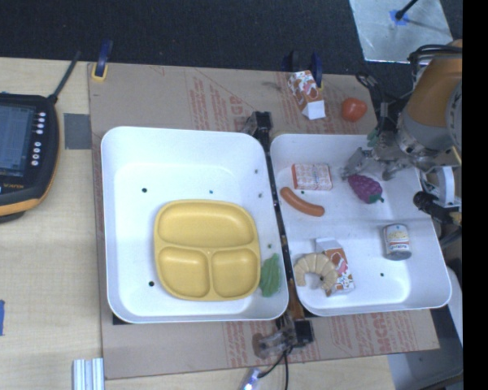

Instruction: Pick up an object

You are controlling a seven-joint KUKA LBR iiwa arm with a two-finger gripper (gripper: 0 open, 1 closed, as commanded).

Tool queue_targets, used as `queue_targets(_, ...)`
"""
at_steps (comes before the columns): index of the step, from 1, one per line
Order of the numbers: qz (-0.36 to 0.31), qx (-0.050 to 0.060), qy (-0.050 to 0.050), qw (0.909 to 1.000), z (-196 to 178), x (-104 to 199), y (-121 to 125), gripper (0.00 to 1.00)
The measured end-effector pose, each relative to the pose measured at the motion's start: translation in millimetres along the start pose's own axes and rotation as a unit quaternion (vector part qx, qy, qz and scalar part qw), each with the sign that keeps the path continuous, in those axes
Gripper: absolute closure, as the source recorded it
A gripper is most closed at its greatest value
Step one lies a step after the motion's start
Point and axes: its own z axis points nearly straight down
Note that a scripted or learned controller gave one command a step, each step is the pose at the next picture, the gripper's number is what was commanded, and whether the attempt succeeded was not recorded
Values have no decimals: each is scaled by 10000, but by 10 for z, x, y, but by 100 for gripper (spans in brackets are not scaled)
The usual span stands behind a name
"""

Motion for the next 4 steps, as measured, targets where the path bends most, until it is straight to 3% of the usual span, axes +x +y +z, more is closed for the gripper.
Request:
queue_targets(1,6,-6,0,10000,-981,-8,-71,0)
queue_targets(2,-11,26,1,10000,-2,46,-311,0)
queue_targets(3,-21,25,-5,10000,-116,38,-304,100)
queue_targets(4,-26,5,3,10000,-1006,1422,-204,100)
